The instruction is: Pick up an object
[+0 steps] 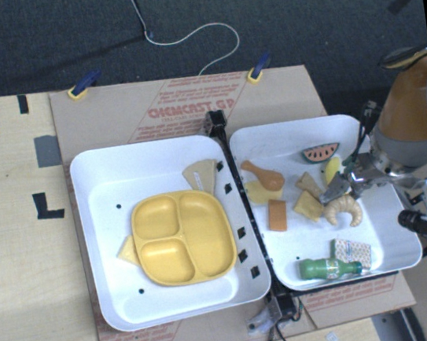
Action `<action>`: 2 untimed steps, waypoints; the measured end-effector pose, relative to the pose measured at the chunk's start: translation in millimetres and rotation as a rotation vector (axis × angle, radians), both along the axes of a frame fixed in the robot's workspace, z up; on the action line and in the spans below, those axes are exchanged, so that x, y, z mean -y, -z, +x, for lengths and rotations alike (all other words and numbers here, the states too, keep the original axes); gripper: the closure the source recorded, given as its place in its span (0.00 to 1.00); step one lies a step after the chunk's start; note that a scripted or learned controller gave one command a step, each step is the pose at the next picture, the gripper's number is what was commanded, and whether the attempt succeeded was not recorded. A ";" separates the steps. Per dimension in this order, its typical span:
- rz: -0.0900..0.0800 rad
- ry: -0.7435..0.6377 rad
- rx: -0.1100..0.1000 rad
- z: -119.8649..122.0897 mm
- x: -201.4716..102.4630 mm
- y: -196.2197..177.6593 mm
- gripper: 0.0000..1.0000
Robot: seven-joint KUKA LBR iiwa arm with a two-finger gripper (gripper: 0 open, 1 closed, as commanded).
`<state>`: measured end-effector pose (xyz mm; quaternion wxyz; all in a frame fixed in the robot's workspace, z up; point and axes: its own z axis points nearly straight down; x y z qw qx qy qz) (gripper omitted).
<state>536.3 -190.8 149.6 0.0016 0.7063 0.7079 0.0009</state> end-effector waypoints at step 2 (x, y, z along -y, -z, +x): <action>0.001 0.000 -0.002 -0.3 -8.5 -76.1 1.00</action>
